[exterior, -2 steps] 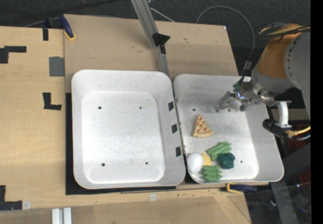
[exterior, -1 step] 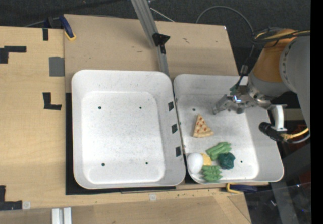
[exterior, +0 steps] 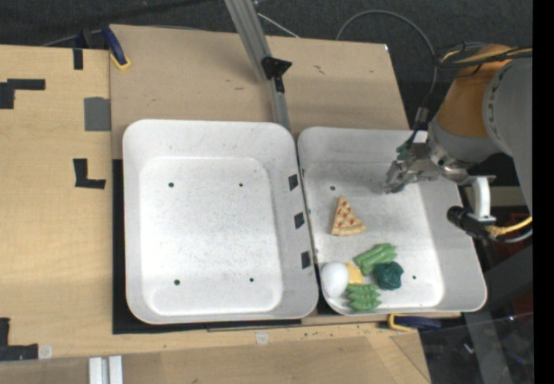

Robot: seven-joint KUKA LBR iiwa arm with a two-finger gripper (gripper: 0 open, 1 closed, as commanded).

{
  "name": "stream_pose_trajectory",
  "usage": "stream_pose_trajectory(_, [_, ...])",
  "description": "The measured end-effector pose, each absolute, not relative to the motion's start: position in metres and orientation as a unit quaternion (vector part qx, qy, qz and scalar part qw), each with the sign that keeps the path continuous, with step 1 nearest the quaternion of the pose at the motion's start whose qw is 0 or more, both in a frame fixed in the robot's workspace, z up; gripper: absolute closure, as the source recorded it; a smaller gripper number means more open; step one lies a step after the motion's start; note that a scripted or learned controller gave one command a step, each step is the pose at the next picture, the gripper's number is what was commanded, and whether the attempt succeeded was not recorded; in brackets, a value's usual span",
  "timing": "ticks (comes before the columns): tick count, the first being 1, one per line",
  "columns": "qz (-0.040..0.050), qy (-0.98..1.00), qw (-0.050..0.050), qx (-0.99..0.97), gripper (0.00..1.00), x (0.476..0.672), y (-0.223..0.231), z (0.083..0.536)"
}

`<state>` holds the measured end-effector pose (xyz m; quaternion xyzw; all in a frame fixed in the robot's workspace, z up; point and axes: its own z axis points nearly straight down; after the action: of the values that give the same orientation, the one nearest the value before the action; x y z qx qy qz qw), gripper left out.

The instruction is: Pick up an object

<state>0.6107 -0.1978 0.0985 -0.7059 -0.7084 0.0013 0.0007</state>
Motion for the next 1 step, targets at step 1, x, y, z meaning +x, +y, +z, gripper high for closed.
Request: stream_pose_trajectory(1, [-0.0007, -0.707, -0.001, -0.707, 1.0, 0.6151, -0.2003, 0.1419])
